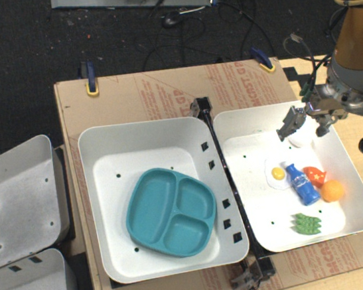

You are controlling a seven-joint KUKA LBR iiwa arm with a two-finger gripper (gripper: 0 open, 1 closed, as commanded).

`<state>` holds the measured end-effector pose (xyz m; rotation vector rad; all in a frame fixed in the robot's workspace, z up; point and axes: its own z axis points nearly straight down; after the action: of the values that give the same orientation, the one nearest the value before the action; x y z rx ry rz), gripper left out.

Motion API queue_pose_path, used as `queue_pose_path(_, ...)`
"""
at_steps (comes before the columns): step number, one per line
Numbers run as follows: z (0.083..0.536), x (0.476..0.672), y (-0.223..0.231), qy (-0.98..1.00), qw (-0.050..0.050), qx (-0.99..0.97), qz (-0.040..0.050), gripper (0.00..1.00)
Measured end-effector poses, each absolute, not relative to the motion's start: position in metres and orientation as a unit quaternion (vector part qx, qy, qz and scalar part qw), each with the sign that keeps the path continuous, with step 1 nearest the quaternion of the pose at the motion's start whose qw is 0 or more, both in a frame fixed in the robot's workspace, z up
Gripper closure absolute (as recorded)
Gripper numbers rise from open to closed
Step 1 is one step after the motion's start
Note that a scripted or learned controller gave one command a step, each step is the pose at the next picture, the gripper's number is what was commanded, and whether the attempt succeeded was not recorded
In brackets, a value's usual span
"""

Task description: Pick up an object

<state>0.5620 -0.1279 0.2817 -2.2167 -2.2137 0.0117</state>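
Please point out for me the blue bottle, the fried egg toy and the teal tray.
blue bottle (302, 185), camera view: middle of its body, in the right bin.
fried egg toy (278, 174), camera view: on the yellow yolk.
teal tray (171, 211), camera view: on the ridge where its compartments meet, in the left bin.

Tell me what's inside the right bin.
The right bin holds a fried egg, blue bottle, red piece, orange ball and green piece. The bottle partly covers the red piece.
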Motion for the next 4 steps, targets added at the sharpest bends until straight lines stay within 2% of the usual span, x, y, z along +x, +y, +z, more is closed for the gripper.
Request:
queue_pose_path(1, 0.287, 0.564, -0.128, -0.707, 0.000, -0.707, 0.0005, 0.00)
queue_pose_path(4, 0.114, 0.557, -0.149, -0.706, 0.001, -0.708, 0.0013, 0.00)
